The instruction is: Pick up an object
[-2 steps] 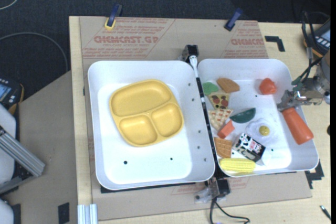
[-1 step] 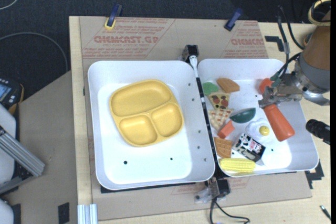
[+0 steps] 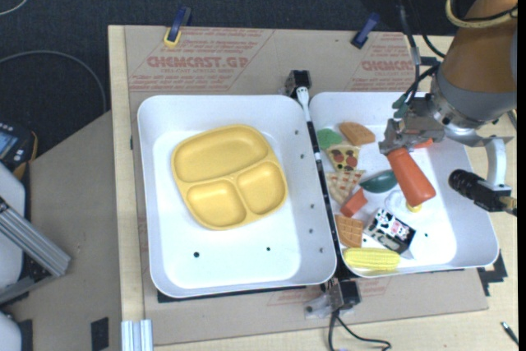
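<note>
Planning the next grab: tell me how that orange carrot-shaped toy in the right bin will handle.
The carrot looks rounded and tapered, so it would probably roll if nudged. Its smooth surface suggests stiff plastic, perhaps slippery. It lies among other toys in the right bin, so pushing may shift them.

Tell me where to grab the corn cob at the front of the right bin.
Grip the corn cob across its middle, coming from above. It lies flat with its length along the bin's front wall, and its narrow width suits a pinch. Its upper side adjoins other toys.
</note>
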`<state>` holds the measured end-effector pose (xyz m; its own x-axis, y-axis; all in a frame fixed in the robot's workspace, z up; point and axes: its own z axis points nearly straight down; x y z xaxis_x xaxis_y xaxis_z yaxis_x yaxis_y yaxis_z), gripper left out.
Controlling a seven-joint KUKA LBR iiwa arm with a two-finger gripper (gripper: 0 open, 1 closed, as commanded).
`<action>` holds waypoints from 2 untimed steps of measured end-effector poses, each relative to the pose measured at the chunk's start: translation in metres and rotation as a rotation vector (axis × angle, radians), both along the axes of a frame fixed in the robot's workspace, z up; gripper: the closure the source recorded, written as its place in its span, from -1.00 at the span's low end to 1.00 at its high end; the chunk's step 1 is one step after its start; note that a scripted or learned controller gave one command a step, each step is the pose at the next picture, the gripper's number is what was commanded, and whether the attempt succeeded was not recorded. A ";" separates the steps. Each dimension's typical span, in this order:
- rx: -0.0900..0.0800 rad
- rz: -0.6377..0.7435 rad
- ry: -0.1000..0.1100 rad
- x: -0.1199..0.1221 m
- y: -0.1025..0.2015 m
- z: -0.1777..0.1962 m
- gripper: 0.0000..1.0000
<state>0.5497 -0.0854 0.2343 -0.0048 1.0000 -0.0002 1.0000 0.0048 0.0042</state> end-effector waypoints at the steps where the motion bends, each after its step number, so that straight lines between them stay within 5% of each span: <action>1: 0.000 -0.001 0.000 0.029 0.044 0.002 1.00; 2: 0.000 -0.004 0.007 0.035 0.050 -0.020 1.00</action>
